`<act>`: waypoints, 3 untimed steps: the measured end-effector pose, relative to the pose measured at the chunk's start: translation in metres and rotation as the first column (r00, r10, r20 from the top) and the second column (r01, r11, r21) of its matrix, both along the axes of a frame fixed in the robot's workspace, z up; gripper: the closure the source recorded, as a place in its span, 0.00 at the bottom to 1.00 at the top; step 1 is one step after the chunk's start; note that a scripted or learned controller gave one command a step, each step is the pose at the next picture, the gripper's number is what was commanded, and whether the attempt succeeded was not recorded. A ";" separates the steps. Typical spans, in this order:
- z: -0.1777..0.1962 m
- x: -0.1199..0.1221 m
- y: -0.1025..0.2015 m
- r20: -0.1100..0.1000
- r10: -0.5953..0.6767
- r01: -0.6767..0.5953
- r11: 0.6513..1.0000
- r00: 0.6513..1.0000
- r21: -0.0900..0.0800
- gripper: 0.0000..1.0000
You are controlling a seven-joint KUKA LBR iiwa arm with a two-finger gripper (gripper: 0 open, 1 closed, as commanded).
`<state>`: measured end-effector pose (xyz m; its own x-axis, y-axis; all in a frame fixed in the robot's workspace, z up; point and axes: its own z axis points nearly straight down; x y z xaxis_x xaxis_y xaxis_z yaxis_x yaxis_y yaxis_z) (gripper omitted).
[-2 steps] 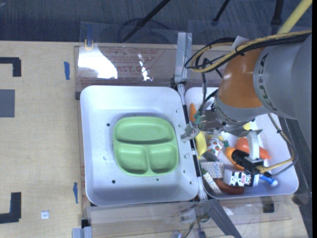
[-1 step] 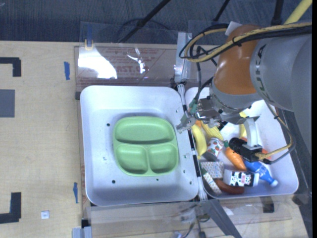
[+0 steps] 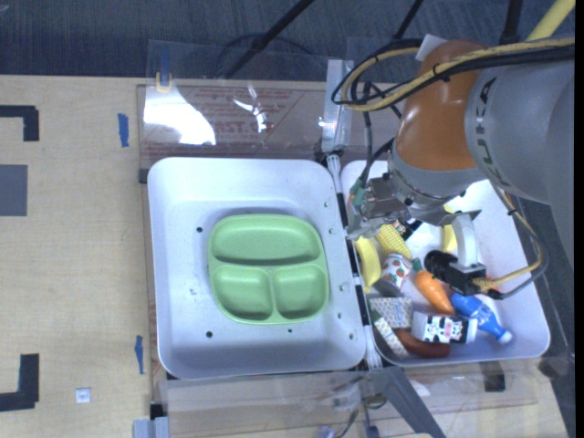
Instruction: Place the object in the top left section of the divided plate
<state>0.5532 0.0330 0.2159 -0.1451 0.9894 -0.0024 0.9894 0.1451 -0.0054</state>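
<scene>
The big grey arm (image 3: 511,108) leans in from the right over the right bin (image 3: 529,336), its orange band bulging above the wrist and cables looping across it, so the wrist hangs low above the upper part of the toy pile. The left bin (image 3: 173,199) holds the green divided plate (image 3: 269,265), one long section across the top and two smaller ones below, nothing in any of them. In the right bin the clutter is toy food pressed close together: a yellow corn cob (image 3: 393,239), a banana (image 3: 368,259) beside it, an orange carrot (image 3: 433,290), a blue bottle (image 3: 482,318), a small printed carton (image 3: 439,328). Which of these is meant I can't say, though the corn lies nearest under the gripper (image 3: 381,210). Whether its fingers are open or closed, or around anything, I cannot tell; the wrist housing and wires cover them. These look like light, hollow, stiff plastic pieces, smooth and probably slippery, so a pinch across the middle of the corn's narrow width should hold best. Its neighbours touch it, and they may get nudged.
</scene>
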 end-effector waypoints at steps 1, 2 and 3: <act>0.046 -0.008 0.038 0.005 0.276 -0.276 0.961 0.961 0.002 1.00; 0.171 -0.046 0.000 0.006 0.602 -0.602 0.798 0.798 0.002 1.00; 0.219 -0.072 -0.002 0.007 0.836 -0.836 0.549 0.549 0.000 1.00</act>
<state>0.4817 0.0309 0.4348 -0.9065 0.4221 -0.0038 0.4221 0.9065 0.0016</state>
